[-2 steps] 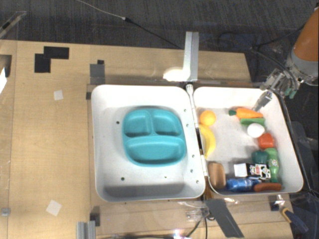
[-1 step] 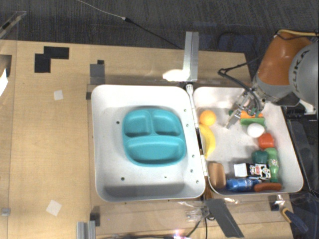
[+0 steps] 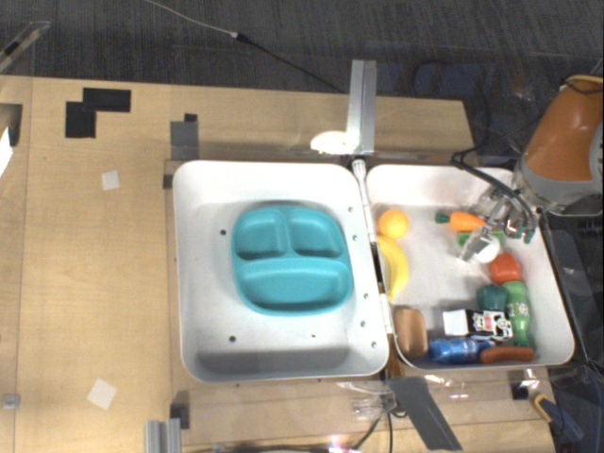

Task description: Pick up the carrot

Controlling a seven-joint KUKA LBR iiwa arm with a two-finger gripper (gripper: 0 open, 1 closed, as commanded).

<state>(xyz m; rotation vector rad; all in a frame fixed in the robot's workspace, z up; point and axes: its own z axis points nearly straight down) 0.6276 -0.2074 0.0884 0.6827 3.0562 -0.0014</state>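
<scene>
Overhead slanted view of the bench with two white bins. The gripper (image 3: 486,234) sits low in the right bin (image 3: 444,182), reaching in from the right under the arm's orange band (image 3: 566,144). The carrot (image 3: 461,221), orange with a green tip pointing left, lies just to the left of the jaws, at or touching their upper edge; whether any part of it sits between the fingers cannot be told, and whether the jaws are apart or together cannot be told either, since the metal parts blur into one pale mass.

The carrot lies flat on the bin floor with its long axis roughly left to right, so a grip across its narrow width looks the natural choice. To the left of the jaws, beyond the carrot, lie an orange fruit (image 3: 393,223) and a banana (image 3: 396,267) against the dividing wall. Just below and right of the jaws sits a red-orange item (image 3: 505,268); further below are a green item (image 3: 505,305), a small printed box (image 3: 491,324), a blue item (image 3: 453,349) and a brown item (image 3: 410,328) along the near wall.

Open floor lies below and left of the jaws, between carrot and banana, giving room for a short leftward shift. The far wall stands close above the carrot, so approach from that side looks cramped. The left bin (image 3: 189,253) holds a teal divided plate (image 3: 288,258), well apart from the jaws.
</scene>
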